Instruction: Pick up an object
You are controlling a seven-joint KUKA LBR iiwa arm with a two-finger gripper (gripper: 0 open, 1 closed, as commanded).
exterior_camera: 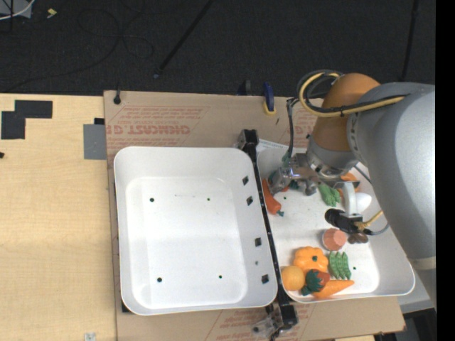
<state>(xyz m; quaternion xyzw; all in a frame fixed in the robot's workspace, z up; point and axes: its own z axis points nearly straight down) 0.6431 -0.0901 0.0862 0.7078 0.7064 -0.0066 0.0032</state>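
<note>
The grey arm [402, 169] comes in from the right, its broad rounded link bulking along the right side. The orange band [348, 94] sits above the wrist, with yellow and black cables looping beside it. Below that, the wrist points down and leftward, ending in the gripper [297, 180], low and dark in the shadow beneath it.

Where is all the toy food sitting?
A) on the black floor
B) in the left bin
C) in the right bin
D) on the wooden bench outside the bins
C: the little pumpkin, the carrot and the other toy food all lie in the right bin, under the robot arm.
</note>
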